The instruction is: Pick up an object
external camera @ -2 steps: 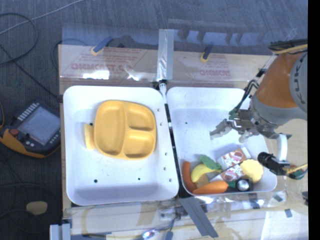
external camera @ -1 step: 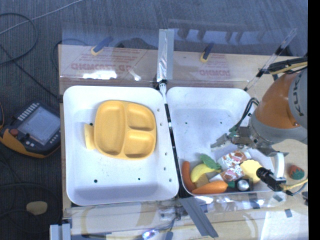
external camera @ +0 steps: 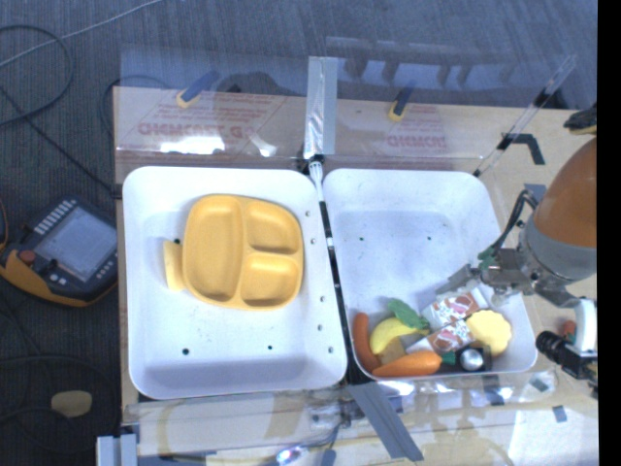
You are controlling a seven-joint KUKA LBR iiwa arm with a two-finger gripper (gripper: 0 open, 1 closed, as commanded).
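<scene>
A heap of toy food lies in the front right corner of the right bin (external camera: 408, 221). It holds an orange carrot (external camera: 408, 364), a red sausage (external camera: 362, 338), a yellow banana (external camera: 390, 334), a green leaf (external camera: 408, 312), a red-and-white packet (external camera: 452, 320), a pale yellow lump (external camera: 490, 330) and a small silver ball (external camera: 472, 359). My gripper (external camera: 488, 272) hangs at the bin's right wall, just above and behind the packet and the yellow lump. Nothing visible sits in its grasp.
The left bin (external camera: 146, 289) holds a yellow divided plate (external camera: 241, 250) with a pale yellow piece (external camera: 172, 265) tucked at its left edge. A metal divider (external camera: 318, 115) stands behind the seam between the bins. A handheld pendant (external camera: 60, 250) lies on the floor at left.
</scene>
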